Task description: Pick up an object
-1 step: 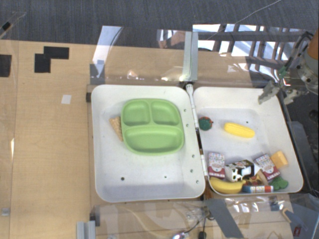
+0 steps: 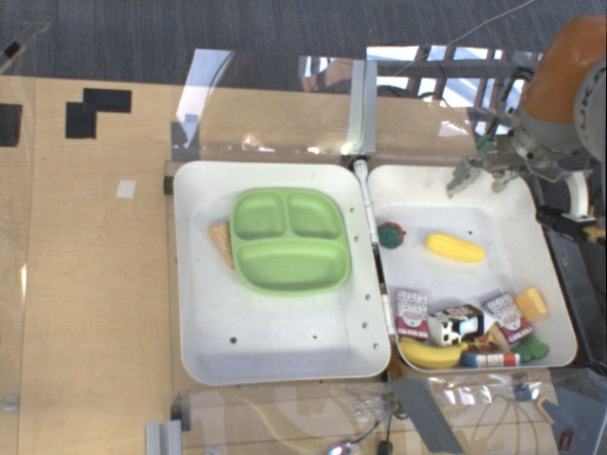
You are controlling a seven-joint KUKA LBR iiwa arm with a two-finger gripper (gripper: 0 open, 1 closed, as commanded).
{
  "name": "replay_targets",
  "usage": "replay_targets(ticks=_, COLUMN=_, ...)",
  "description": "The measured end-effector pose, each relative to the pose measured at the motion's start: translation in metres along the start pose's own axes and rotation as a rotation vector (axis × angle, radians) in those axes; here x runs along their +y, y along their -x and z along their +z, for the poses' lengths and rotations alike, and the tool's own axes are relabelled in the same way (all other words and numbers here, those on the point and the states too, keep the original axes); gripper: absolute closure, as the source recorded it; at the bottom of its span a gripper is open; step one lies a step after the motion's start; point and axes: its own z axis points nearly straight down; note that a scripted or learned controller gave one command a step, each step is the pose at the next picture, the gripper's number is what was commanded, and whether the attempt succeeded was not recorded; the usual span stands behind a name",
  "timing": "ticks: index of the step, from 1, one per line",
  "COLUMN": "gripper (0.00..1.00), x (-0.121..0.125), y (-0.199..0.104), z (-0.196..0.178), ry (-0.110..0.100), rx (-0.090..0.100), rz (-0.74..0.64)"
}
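Hand [image 2: 479, 171] spread wide over far rim of right bin [image 2: 560, 282]; I fear it clips rim before corn [image 2: 455, 247].

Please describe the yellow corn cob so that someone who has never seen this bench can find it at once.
Look in the right white bin, on the side where the arm reaches in. Near its middle lies the yellow corn cob, alone on bare floor. Unlike the smooth curved yellow banana in the crowded near corner, it is short, straight and bumpy.
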Motion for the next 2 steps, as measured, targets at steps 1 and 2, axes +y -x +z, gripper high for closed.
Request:
replay_targets(ticks=1, gripper=0.0, x=-0.054, y=-0.01, z=0.069, ry=0.008, rx=-0.002, rz=-0.248)
replay_targets(ticks=2, gripper=1.0, x=-0.051, y=-0.011, z=0.056, ry=0.016, rx=-0.002, rz=-0.247)
